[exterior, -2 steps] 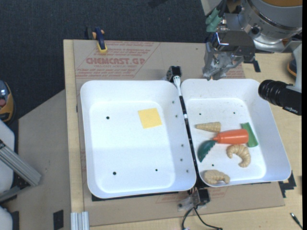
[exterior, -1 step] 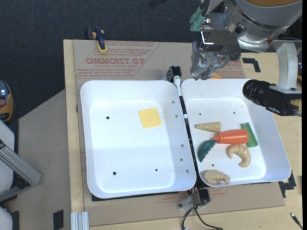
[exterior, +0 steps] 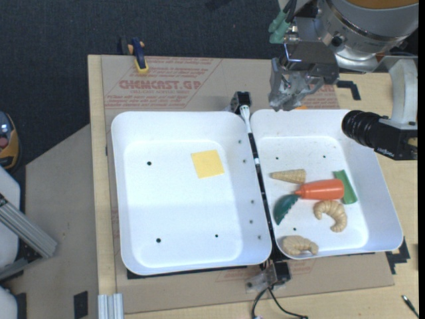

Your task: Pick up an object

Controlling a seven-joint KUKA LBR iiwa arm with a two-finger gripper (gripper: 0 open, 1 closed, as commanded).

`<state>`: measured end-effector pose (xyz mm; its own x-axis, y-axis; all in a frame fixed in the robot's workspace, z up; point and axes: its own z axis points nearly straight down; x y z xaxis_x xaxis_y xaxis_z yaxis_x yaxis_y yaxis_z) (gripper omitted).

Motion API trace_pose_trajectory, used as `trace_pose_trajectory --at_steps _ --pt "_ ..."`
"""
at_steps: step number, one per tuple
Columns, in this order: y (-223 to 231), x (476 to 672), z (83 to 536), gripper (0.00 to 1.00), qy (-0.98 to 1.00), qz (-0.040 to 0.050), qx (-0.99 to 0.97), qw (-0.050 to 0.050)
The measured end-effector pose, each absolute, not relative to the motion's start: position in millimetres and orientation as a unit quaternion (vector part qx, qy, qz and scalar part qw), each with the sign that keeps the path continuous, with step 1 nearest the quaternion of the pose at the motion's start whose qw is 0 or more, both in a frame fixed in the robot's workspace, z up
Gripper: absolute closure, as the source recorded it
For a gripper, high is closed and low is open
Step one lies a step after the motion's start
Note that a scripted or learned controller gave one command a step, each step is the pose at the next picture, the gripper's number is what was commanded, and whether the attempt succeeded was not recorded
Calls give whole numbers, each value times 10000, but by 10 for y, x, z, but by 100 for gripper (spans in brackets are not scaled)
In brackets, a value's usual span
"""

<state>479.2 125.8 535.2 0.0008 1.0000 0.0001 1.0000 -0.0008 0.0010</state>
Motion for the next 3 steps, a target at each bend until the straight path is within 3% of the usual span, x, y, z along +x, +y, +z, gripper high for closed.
trace_pose_trajectory --at_steps 3 --pt "1513 4793 5350 100 7075 11 7067 5"
